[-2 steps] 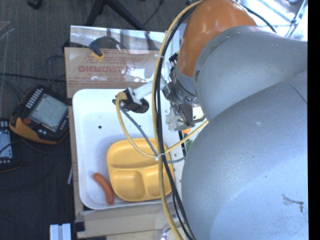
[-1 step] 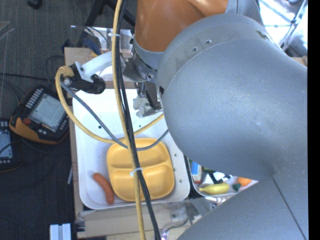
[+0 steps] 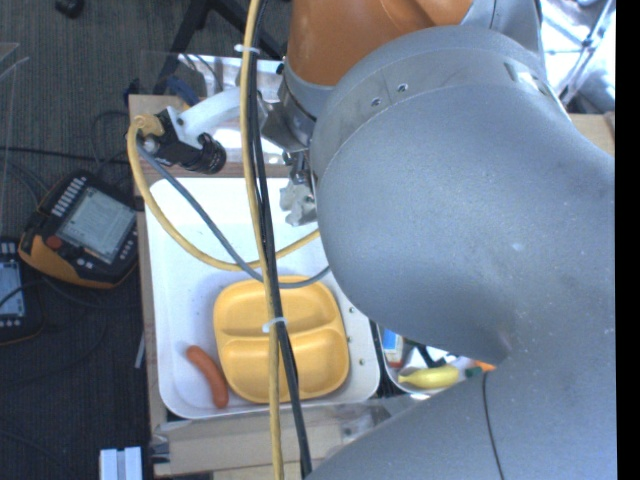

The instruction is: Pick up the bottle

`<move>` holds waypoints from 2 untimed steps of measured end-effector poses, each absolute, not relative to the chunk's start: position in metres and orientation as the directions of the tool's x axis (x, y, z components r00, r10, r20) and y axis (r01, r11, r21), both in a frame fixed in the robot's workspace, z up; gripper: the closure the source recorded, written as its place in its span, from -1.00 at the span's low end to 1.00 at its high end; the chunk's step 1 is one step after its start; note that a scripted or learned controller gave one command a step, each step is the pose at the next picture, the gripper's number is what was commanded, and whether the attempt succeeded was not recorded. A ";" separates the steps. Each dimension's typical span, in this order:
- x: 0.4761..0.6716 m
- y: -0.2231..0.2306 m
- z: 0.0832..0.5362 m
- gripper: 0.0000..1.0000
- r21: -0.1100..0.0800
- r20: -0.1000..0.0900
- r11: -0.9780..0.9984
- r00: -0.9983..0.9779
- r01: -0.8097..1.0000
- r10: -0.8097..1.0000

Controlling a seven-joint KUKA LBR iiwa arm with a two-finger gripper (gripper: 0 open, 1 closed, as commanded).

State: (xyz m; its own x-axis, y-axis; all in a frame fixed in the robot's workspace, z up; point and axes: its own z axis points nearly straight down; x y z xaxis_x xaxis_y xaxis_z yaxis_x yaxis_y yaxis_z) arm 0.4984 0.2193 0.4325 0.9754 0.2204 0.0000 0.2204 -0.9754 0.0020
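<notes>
Bottle: cannot pick it out with certainty. A small white, blue and red sliver (image 3: 391,348) just right of the yellow moulded plastic two-compartment tray (image 3: 281,340) may be part of it; it sits under the edge of the arm, too hidden to tell.

Well left of the tray, an orange-and-black handheld control pendant (image 3: 82,230) lies on the dark carpet. The shallow white left bin (image 3: 180,268) holds the tray at its near end. A small reddish-orange sausage (image 3: 207,375) lies in the bin, just left of the tray's near corner. A yellow hose (image 3: 262,118) and a black cable (image 3: 285,388) run across the tray from above. Above the tray and slightly right, the gripper (image 3: 297,200) hangs over the far part of the left bin, mostly covered; cannot tell if it is spread or closed. The big grey arm (image 3: 470,188) with the orange band (image 3: 380,18) fills everything right of the tray. A yellow banana (image 3: 430,376) peeks out right of the tray, in the right bin (image 3: 392,380).
</notes>
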 end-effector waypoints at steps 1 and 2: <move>0.588 0.217 0.433 1.00 0.003 -0.003 -0.980 0.980 0.197 0.197; 0.519 0.102 0.434 1.00 0.005 -0.004 -0.979 0.979 0.205 0.205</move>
